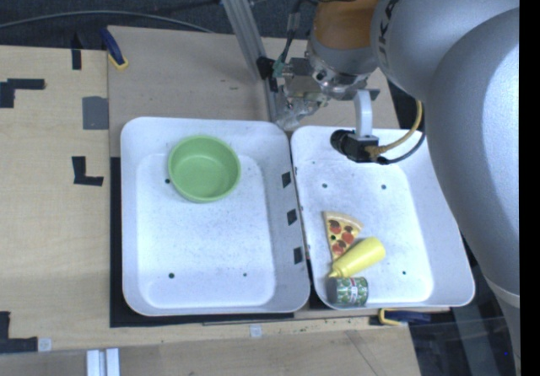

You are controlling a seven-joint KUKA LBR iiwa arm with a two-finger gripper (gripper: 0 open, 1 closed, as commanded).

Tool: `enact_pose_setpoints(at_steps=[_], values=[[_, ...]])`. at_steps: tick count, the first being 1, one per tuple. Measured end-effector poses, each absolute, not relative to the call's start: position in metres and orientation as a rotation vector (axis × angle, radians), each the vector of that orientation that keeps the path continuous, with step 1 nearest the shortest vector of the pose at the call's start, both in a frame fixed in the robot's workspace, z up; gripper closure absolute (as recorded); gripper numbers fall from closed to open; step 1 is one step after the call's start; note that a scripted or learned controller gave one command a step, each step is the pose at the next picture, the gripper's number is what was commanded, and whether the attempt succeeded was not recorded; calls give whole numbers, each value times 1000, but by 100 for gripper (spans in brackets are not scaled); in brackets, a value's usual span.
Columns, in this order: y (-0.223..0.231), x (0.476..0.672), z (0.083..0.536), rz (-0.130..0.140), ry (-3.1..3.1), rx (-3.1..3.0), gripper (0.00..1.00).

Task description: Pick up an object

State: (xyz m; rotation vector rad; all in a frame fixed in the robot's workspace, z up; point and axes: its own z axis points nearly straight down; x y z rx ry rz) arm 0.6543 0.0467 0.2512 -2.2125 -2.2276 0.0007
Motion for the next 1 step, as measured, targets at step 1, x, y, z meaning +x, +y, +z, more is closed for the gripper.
enact_pose_setpoints(at_steps=[1], values=[[101, 646, 253, 1, -2227, -2212, 100]])
